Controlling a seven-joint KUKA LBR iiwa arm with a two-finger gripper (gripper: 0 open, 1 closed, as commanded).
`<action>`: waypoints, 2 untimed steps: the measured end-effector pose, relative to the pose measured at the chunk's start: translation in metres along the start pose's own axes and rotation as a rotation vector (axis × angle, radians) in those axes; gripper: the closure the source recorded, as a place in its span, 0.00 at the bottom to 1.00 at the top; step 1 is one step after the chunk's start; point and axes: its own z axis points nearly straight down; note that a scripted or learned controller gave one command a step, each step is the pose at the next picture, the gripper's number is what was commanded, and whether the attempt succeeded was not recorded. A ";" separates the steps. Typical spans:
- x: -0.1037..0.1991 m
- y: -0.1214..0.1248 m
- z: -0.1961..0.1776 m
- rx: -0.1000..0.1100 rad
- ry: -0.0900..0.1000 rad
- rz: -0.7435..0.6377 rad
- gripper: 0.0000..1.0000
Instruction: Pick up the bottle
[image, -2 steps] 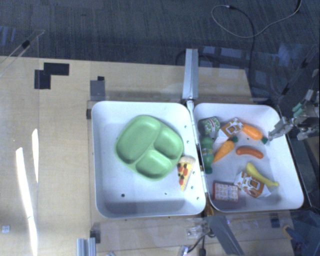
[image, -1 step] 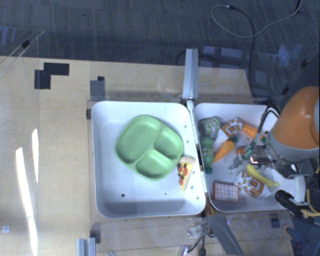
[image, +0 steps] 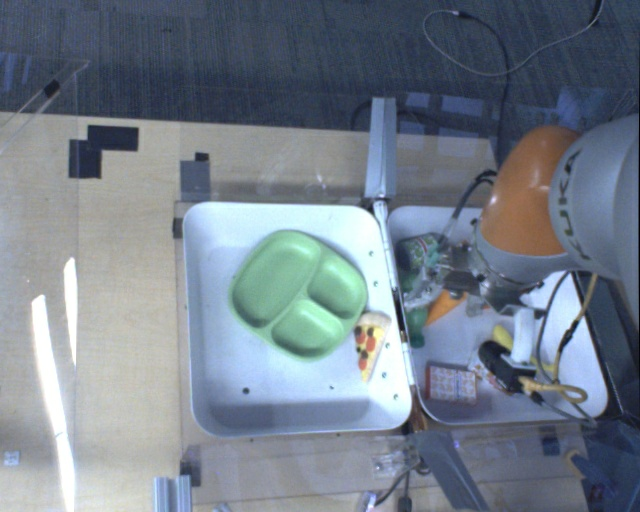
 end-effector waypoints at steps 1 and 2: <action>-0.015 0.121 0.000 -0.001 -0.001 -0.167 0.00; -0.077 0.068 0.094 -0.001 -0.001 -0.217 0.00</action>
